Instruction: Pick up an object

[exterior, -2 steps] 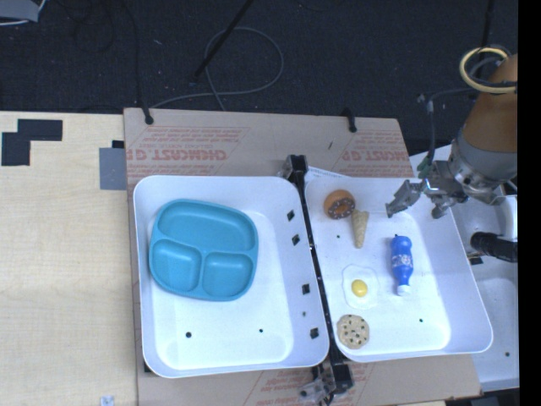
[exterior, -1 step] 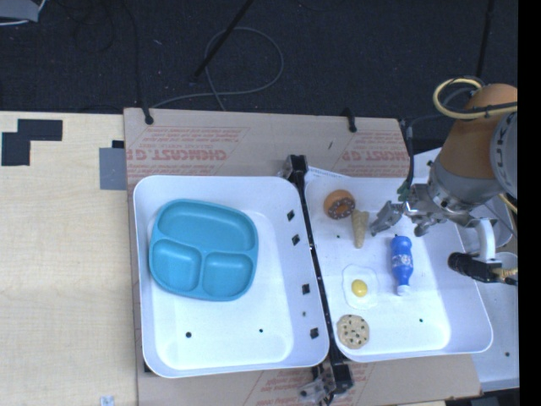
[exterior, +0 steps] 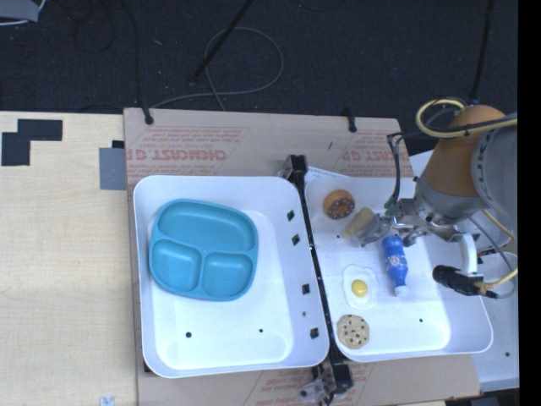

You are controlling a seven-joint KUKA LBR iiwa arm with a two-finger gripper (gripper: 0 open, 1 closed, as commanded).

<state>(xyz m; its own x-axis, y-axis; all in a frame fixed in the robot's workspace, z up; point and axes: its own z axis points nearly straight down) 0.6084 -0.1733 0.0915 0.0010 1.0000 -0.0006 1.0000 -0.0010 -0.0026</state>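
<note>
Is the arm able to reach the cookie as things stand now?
Probably yes. The cookie lies apart from the egg and bottle in the right bin, and nothing covers it from above.

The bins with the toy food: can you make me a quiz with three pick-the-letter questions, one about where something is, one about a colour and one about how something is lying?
1. Where is the blue divided plate?
A. in the left bin
B. in the right bin
C. on the wooden bench

2. What colour is the middle of the fried egg?
A. red
B. yellow
C. green

3. How is the blue bottle resting?
A. standing upright
B. lying on its side
C. stacked on the cookie

Answers:
1. A, the plate sits in the left bin, apart from the toy food.
2. B, the egg is white with a yellow yolk.
3. B, the bottle lies flat on the right bin's floor, just below the claw.
</note>
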